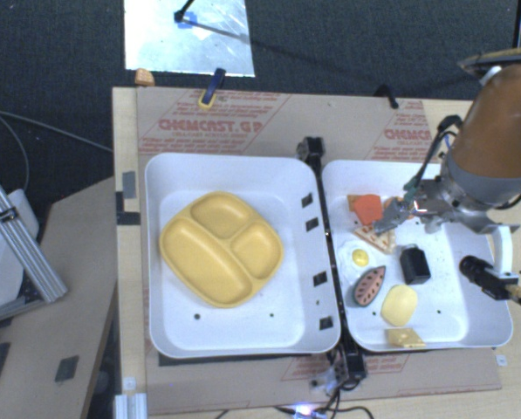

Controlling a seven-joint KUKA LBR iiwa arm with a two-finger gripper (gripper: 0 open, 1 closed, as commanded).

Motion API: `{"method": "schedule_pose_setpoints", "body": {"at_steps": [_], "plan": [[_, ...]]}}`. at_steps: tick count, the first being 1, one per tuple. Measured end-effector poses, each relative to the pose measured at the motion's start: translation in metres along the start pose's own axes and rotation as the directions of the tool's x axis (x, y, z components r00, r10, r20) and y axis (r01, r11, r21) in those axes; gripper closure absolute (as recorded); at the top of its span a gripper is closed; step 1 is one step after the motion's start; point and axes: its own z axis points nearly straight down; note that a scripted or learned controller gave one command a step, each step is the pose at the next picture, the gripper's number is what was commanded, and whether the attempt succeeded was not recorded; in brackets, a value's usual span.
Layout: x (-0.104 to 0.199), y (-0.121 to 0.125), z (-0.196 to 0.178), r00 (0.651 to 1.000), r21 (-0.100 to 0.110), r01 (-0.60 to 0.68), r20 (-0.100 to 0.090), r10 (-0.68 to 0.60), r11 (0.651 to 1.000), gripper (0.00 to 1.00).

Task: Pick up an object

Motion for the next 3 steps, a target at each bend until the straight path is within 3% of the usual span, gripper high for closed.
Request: {"method": "schedule_pose_setpoints", "body": {"at_steps": [1, 2, 3], "plan": [[0.046, 0.010, -0.066, 1.000, -0.008, 0.007, -0.001, -0.007, 1.000, 0.00], [0.007, -0.004, 0.037, 1.000, 0.010, -0.005, 0.001, 0.005, 1.000, 0.00], [-0.032, -0.063, 0.134, 1.000, 0.010, -0.008, -0.001, 0.008, 1.000, 0.00]]}}
